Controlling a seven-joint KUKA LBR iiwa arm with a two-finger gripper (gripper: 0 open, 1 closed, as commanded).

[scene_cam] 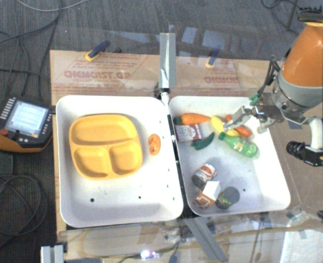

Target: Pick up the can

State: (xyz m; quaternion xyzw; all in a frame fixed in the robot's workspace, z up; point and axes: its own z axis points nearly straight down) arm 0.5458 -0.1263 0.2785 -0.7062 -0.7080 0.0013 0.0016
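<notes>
Presently the gripper is being held low over the far part of the right bin; whether it is released or clenched cannot be told. Just beneath and beside it, a yellow piece, a green bottle and a carrot are being crowded together. Nearer the camera and well apart from it, the can is lying tilted, close to a small carton and a dark lid. Farther left, one yellow divided tray and one orange piece are being kept in the left bin. Two bins are resting on a bench sheeted in brown board; grey carpet, cables and one pendant are lying beyond.
</notes>
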